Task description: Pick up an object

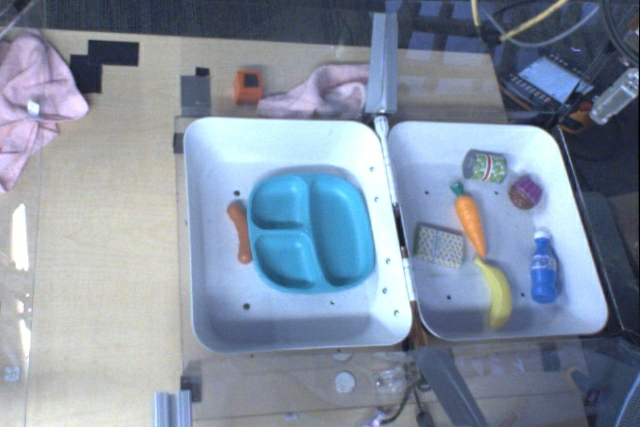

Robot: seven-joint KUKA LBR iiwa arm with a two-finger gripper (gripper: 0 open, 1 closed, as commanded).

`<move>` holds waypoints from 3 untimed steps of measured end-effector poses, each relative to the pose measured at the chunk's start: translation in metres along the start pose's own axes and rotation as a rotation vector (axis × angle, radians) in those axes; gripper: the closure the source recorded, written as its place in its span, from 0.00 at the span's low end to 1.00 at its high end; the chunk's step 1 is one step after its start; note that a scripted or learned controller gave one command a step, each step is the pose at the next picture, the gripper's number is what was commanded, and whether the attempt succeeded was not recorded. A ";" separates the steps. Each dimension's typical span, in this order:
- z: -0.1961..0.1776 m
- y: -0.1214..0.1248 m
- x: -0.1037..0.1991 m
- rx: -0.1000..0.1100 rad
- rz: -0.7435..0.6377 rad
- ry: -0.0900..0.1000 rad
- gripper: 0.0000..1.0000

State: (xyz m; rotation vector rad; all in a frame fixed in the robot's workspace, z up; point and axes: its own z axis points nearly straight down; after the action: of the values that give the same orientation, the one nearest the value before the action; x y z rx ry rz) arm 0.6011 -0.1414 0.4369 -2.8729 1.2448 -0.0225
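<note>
**Awaiting first approach, nothing grasped**

Surveying both bins, we judge the pick not yet begun. The right white bin holds an orange plastic carrot, yellow banana, blue bottle, green can and purple ball. End effector state: cannot tell. Next we expect a descent over one well-separated item.

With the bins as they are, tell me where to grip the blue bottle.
Grip the blue bottle across its body, coming straight down. It lies flat, pointing up-down in the camera view, so the fingers should close from its left and right. The banana on its left looks far enough away.
</note>
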 end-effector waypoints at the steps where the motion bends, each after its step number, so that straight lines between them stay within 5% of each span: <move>1: -0.012 -0.003 0.001 0.012 0.003 0.006 1.00; 3: -0.036 -0.008 0.001 0.034 0.009 0.017 1.00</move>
State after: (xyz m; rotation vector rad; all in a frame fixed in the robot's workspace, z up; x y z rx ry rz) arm 0.6069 -0.1374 0.4735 -2.8441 1.2468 -0.0671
